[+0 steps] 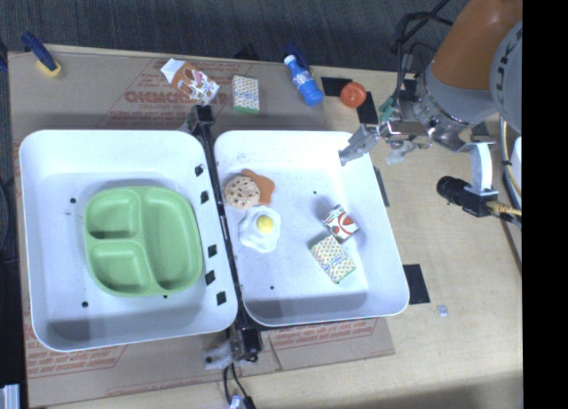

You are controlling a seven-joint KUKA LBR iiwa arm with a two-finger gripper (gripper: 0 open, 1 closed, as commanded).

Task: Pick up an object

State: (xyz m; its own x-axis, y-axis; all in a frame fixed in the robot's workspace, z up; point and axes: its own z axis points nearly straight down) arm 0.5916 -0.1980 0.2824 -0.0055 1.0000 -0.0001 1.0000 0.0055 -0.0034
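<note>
Two white bins are sitting side by side on a cardboard sheet point(115, 101) on the bench. Far left, at the sheet's top corner, a blue and yellow clamp point(41, 53) is gripping the edge. The left bin point(40, 247) is holding a green divided plate point(142, 240) w/ three compartments, lying flat near the middle.

Above the bins, on the cardboard, a snack packet point(190, 82) in white and orange is lying just beside a small green-and-white box point(246, 94); a blue bottle point(304, 81) is lying on its side further right, and an orange ball point(353, 94) is resting near it, next to a black patch.

The right bin point(373, 292) is carrying the things to pick: a cookie point(240, 192) w/ an orange piece point(262, 184) touching it from behind, a fried egg toy point(261, 229) just below the cookie, then, well apart to the right, a small red-and-white carton point(340, 223) and a yellow-green patterned packet point(334, 259) just below it.

The gripper point(355, 148) is hanging over the top right corner of the right bin, apart from all the items; nothing is showing betw. its fingers, but open or clenched — cannot tell at this angle. The grey arm w/ its orange band point(475, 30) is reaching in from the right.
</note>
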